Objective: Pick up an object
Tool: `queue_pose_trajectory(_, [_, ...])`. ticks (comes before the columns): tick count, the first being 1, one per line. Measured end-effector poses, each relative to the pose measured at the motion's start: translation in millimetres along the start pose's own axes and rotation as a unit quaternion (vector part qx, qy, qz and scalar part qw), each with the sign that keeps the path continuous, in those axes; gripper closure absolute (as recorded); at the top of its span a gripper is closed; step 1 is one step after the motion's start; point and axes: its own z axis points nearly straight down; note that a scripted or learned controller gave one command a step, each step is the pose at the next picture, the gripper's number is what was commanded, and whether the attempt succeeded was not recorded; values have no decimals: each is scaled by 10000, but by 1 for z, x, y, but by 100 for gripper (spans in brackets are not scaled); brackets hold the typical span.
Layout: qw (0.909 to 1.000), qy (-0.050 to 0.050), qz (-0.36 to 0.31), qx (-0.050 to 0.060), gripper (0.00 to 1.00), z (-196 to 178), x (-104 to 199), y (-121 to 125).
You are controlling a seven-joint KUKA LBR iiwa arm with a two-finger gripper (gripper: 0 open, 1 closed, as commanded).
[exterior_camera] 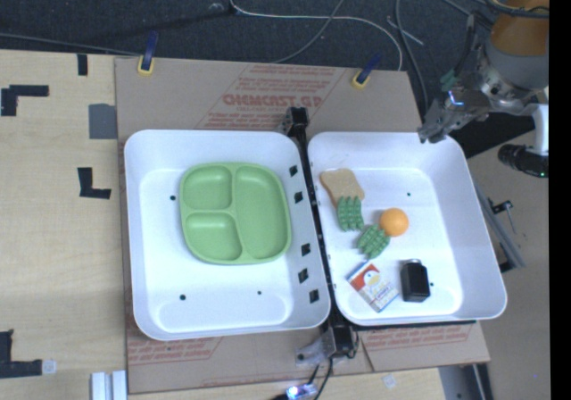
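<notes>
Step in hand: approach, by my judgement; the gripper (434,129) hangs at the far right corner of the right bin (477,211), above its rim and well apart from every object, so nothing is picked yet.
Pincer state: cannot tell; it reads as a small dark tip against the bench, too blurred to judge, and nothing is visibly carried.
Candidate things: all 6 lie in the right bin: a tan bread slice (341,183), 2 green ridged pieces (350,212) (373,240), an orange ball (393,222), a red-and-white card (372,287), a black block (415,281).
Left bin (143,237): holds a green divided plate (236,213).
Next move: likely swing inward over 1 object and descend; the ball touches a green piece, so isolated targets look easier.
Hard to make out: arm (522,14) cut off at the frame's upper right; card print unreadable.
</notes>
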Motion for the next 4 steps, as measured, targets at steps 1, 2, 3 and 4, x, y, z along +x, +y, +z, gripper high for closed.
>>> queue_pose_trajectory(1, [10000, 4, -5, 12, 100, 16, 51, -16])
queue_pose_trajectory(2, [10000, 6, -12, 6, 100, 12, 108, -32])
queue_pose_trajectory(3, [10000, 4, -12, 11, 100, 25, 167, -41])
queue_pose_trajectory(4, [10000, 2, -10, 15, 100, 40, 219, -54])
